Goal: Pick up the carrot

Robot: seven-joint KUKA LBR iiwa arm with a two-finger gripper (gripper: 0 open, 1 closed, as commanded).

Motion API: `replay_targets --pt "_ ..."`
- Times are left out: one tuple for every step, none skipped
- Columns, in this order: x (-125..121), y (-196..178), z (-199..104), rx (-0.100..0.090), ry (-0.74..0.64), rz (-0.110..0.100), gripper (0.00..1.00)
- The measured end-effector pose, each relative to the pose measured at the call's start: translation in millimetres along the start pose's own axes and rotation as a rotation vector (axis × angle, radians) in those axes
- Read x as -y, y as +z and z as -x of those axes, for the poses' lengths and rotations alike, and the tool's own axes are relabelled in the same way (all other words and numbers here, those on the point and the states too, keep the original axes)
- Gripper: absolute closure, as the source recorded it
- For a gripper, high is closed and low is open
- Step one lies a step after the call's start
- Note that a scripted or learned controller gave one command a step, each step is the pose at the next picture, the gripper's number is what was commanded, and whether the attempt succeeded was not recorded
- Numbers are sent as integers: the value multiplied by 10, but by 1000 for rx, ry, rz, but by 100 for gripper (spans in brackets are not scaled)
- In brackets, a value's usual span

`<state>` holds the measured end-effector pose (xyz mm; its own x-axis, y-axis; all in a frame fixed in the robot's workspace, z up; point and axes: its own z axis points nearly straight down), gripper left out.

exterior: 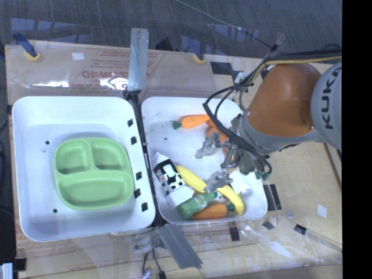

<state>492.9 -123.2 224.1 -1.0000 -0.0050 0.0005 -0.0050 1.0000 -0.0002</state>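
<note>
The 2-finger metal gripper is seen spread and holding nothing, above the right white bin. The orange plastic carrot lies at the far side. A second orange carrot-like toy near the yellow banana could be grabbed instead.

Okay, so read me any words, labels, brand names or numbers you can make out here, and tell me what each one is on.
"KUKA": black letters on the grey arm, running vertically, cut at the edge.
Red print on the clear sheet behind the bins: too blurred to read.
Black-and-white carton in the right bin: markings too small to read.
</note>
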Motion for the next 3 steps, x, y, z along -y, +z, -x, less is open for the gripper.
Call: replay_targets --pt "583 459 526 0 177 0 0" --pt "836 1345 1279 -2 254 0 0" --pt "824 1194 1316 8 246 -1 100"
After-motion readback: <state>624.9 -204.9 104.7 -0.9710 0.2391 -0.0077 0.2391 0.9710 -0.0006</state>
